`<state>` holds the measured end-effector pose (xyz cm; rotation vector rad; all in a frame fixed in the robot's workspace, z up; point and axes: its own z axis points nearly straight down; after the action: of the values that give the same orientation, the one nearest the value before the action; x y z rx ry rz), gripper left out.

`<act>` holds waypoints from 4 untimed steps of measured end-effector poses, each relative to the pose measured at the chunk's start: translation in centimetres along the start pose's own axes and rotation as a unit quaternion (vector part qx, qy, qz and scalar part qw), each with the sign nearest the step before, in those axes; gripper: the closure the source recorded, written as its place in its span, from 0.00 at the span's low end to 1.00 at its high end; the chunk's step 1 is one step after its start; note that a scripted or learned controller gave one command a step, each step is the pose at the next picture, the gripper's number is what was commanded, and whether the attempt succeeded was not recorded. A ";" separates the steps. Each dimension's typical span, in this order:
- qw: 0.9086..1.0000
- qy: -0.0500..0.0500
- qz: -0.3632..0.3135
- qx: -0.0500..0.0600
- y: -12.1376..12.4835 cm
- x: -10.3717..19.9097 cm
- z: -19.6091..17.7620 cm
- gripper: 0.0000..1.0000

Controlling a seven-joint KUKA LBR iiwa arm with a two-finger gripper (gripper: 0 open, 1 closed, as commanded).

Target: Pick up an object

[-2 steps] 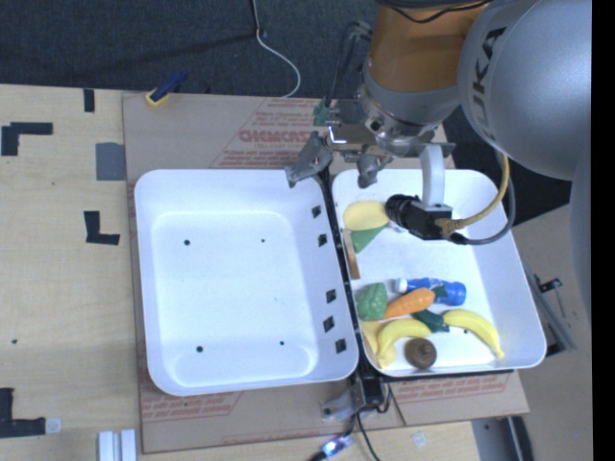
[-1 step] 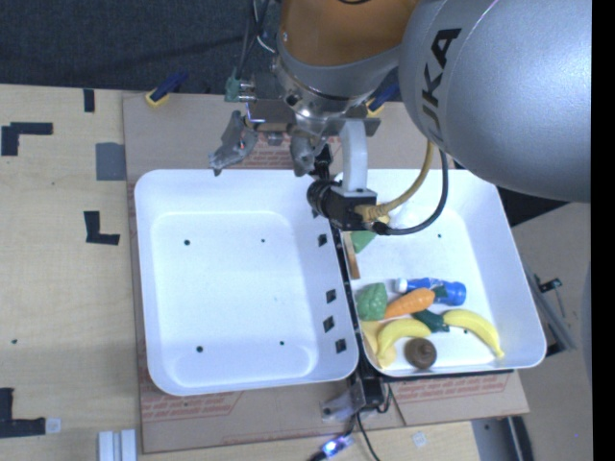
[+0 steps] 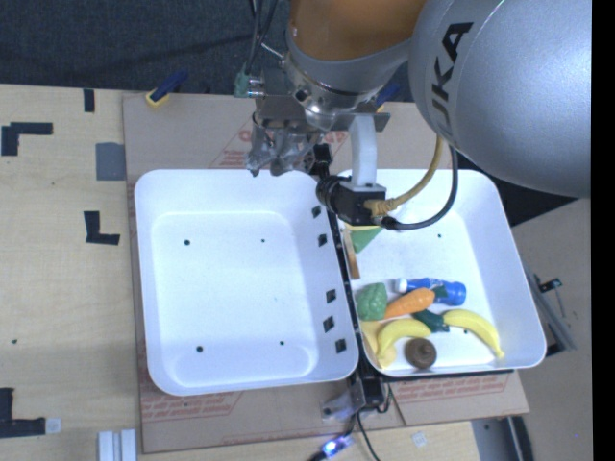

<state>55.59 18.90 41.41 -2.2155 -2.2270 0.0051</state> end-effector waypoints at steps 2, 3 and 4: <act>1.000 -0.002 0.002 0.008 -3.1 1.0 11.8 1.00; 1.000 0.004 0.000 -0.006 -4.6 3.2 -1.9 1.00; 1.000 0.003 0.001 -0.007 -2.6 2.7 -12.8 1.00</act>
<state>52.98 21.62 54.18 -2.2214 -2.2285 -0.0181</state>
